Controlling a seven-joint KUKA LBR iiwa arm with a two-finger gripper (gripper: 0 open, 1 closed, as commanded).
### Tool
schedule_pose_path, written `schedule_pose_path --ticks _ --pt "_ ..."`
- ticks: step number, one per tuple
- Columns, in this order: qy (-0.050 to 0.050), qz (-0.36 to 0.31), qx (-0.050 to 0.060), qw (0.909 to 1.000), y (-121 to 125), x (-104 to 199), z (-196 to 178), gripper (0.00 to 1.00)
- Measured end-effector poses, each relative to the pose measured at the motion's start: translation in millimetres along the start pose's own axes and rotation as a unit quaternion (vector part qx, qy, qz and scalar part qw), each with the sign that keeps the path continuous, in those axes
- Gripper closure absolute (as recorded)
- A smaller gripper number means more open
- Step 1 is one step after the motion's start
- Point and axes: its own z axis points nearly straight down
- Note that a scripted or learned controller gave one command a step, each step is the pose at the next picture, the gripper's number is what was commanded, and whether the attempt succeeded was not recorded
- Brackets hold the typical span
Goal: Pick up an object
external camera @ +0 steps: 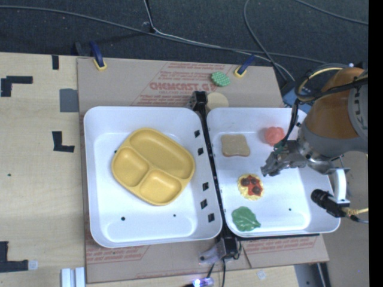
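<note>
Nothing lifted yet. My gripper (266, 170) hangs low in the right bin (299, 217), just beside the small pizza (251, 186); toast (234, 146), pink piece (274, 135), green leaf (245, 219) all lie loose. Finger state: cannot tell. Whole pick remains.

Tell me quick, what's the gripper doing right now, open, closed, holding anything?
Gripper: over the right bin, just above the pizza toy; nothing seen in it, open or shut cannot be told.
</note>
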Motion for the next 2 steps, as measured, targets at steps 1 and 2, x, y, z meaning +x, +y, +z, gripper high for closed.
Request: schedule_pose_path --ticks 1,2 --pt "0.001 0.000 0.001 1.0000 -1 8 -46 1.00" --pt "0.000 0.000 0.001 1.0000 5 9 -89 1.00"
